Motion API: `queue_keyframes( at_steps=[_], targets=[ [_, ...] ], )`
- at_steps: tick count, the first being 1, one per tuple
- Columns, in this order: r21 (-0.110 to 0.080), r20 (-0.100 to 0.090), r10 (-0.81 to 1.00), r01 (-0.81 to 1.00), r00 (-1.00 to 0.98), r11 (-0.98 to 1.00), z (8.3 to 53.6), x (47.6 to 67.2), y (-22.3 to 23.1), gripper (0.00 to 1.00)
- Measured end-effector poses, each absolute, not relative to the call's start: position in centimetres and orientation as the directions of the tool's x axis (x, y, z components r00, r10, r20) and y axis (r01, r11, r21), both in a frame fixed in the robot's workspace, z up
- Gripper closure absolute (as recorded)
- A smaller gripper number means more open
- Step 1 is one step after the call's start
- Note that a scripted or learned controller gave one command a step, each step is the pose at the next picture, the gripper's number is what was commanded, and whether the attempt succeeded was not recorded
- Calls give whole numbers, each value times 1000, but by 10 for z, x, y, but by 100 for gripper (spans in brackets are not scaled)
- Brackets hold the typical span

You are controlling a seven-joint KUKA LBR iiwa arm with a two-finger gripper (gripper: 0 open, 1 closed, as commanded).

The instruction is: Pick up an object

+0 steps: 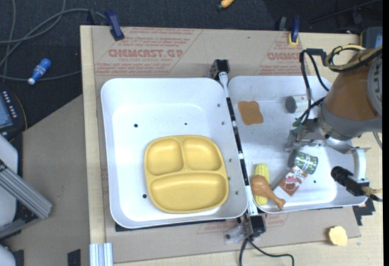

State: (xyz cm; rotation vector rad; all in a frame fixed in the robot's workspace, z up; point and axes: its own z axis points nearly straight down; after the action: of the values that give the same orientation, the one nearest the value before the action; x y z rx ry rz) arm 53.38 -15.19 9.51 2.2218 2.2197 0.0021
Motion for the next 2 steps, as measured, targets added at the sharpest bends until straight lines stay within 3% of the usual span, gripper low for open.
queue_keyframes(
  at_steps=[1, 2],
  targets=[
    [1, 1, 1000, 1000, 1, -1, 94, 534, -152, 0],
    [-3, 2, 1000, 1000, 1, -1, 84, 485, -124, 0]
  ],
)
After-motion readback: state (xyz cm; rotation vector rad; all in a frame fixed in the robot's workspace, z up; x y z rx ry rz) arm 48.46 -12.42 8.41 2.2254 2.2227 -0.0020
